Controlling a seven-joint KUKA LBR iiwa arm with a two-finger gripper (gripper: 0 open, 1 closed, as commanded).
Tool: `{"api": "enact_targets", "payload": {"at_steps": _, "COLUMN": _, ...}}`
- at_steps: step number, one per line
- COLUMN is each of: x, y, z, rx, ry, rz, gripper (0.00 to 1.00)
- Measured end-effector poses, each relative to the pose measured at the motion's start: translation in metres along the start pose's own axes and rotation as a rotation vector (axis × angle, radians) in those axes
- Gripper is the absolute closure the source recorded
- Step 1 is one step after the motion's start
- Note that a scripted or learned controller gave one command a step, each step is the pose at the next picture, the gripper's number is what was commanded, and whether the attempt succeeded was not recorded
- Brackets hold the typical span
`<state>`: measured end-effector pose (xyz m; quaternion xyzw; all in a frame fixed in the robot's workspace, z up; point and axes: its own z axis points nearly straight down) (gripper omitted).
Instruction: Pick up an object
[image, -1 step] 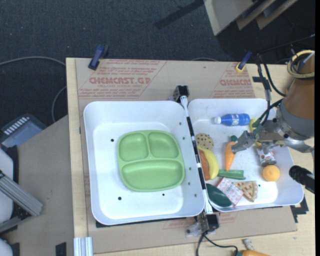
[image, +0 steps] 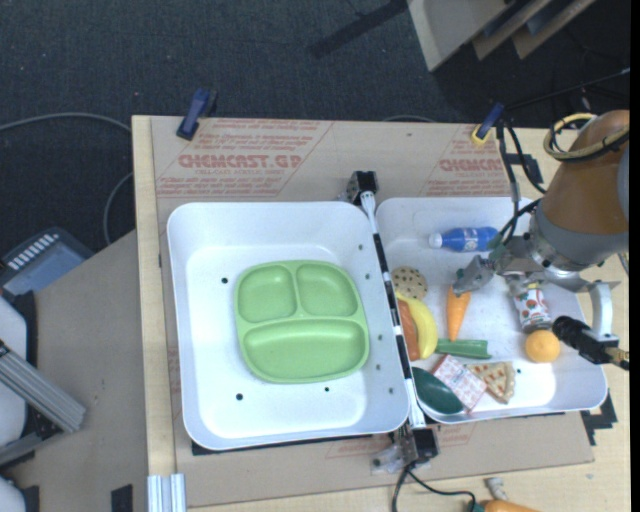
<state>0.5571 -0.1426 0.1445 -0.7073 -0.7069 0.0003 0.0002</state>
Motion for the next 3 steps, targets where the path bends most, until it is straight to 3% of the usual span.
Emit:
{"api": "enact_targets", "payload": {"at_steps": 1, "x": 0.017, "y": -0.016, "z": 0.060, "rx": 0.000, "ry": 0.001, "rz": 0.000, "gripper": 0.00}}
{"api": "enact_targets", "payload": {"at_steps": 2, "x": 0.017, "y": -0.016, "z": 0.050, "rx": -0.002, "ry": 0.000, "rz": 0.001, "gripper": 1.00}}
{"api": "enact_targets", "payload": {"at_steps": 3, "x": 0.090, "y": -0.024, "z": -0.040, "rx": -0.002, "ry": 0.001, "rz": -0.002, "gripper": 1.00}}
